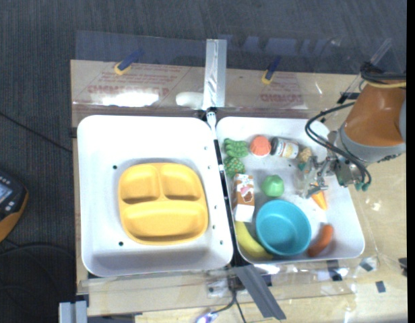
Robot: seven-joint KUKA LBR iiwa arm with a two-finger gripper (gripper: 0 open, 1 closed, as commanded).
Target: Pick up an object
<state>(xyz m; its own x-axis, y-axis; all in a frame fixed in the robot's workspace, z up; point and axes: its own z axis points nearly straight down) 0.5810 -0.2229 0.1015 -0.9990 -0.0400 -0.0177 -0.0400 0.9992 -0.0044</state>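
The right bin [347,215] holds several small items: a green leafy toy [234,148], an orange-red ball [261,145], a small jar lying on its side [285,148], a red and white carton [244,192], a green ball [273,186], a blue bowl [283,227], a banana [247,241], a red-orange piece [321,239] and a small orange wedge [320,198]. My gripper [314,179] hangs low over the bin's right side, just above the orange wedge and right of the green ball. Whether it grips anything is hidden in the clutter.
A yellow compartment tray [164,202] lies in the left bin [100,153]. A metal divider post [215,73] stands at the back between the bins. The arm's orange band [376,116] looms over the right bin's far right corner, trailing black cables.
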